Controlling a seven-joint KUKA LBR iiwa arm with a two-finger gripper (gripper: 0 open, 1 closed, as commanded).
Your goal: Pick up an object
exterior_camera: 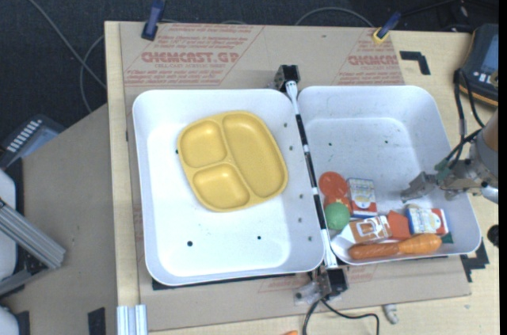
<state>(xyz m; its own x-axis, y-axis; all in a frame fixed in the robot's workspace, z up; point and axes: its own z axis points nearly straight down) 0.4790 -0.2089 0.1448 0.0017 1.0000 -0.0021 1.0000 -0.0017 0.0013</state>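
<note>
The jaws (424, 184) reach in low from the right edge over the right bin (372, 112), above the pile in its near corner; whether they are apart or together I cannot tell. Below them lie a small carton (426, 220), an orange carrot (396, 248) and a green ball (337, 215). A yellow divided plate (231, 159), smooth plastic, sits in the left bin (158, 191). Both bins rest on the cardboard-covered table (190, 56), over dark carpet (71, 1).
</note>
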